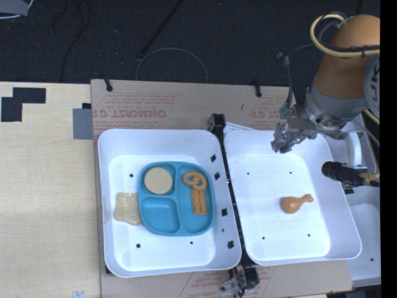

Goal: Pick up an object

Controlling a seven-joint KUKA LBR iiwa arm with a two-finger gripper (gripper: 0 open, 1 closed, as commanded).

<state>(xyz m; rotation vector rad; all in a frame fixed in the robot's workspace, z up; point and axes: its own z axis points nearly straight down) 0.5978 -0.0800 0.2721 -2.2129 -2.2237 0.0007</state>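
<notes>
An orange drumstick-shaped toy (pixel 295 203) lies in the right bin (pixel 267 253), right of its middle. In the left bin (pixel 118 253) rests a blue divided tray (pixel 162 221) that holds a tan round disc (pixel 157 180) and a wooden key-shaped piece (pixel 196 192). A pale yellowish flat piece (pixel 127 208) lies just left of the tray. My gripper (pixel 283 141) hangs over the far edge of the right bin, well above and behind the drumstick toy, with nothing seen between its fingers.
The two bins meet at a black divider strip (pixel 224 191). A black cylindrical part (pixel 340 171) juts in at the right bin's right rim. Cardboard (pixel 186 107) lies under the bins, and dark cables run behind.
</notes>
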